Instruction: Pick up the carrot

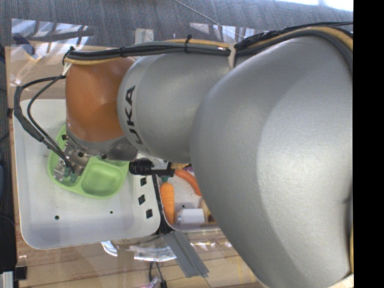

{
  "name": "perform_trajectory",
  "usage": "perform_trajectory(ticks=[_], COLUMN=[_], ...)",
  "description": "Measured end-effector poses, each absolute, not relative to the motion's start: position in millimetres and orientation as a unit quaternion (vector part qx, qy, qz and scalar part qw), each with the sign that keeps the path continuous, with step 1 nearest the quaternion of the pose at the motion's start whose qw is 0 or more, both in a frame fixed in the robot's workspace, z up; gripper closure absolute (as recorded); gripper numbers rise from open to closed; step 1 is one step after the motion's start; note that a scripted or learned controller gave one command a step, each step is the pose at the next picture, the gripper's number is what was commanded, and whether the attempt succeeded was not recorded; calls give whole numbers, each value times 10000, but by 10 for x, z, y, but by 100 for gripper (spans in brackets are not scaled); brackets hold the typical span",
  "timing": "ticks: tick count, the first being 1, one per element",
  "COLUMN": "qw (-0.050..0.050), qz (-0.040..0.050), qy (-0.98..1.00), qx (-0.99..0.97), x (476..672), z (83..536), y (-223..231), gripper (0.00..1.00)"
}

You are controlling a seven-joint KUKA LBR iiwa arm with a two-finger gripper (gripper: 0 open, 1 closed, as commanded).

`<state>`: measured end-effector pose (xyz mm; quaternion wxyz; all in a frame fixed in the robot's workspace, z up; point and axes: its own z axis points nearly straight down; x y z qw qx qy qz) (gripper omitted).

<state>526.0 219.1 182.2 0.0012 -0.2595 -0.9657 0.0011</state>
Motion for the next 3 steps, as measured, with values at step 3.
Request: perform_trajectory(ticks=[3], qw=[-38], qz=[-8], qy=[-9869], qx=[-1610], x=[4780], z=[3708], y=[564], gripper=[100])
